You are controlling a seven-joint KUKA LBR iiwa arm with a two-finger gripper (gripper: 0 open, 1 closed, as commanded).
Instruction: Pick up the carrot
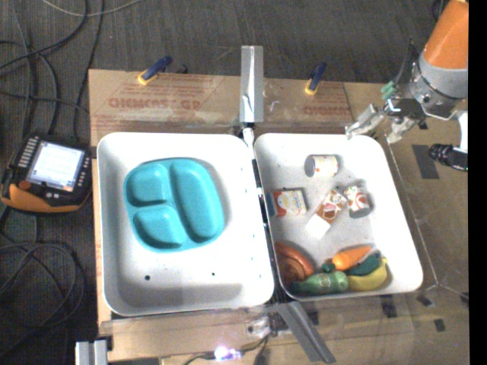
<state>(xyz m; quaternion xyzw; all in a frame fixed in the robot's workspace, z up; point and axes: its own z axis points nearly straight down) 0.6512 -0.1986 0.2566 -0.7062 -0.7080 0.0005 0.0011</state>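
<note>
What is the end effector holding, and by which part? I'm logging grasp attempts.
Nothing. The end effector sits over the right bin's top-right corner; the carrot lies among toys near its front.

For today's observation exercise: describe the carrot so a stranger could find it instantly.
Start at the right-hand white bin and go to its near edge, where toy foods cluster. The carrot lies atop that cluster, above the yellow banana; it is the only bright orange tapered piece with a green tip.

Carrot (351, 258): smooth, shiny orange plastic. Blue tray (175, 204): glossy plastic. White bins (114, 226): smooth plastic, bit shiny. Desk (190, 101): flat brown cardboard, matt. Gripper (378, 122): pale metal. Floor (61, 44): rough dark carpet.
</note>
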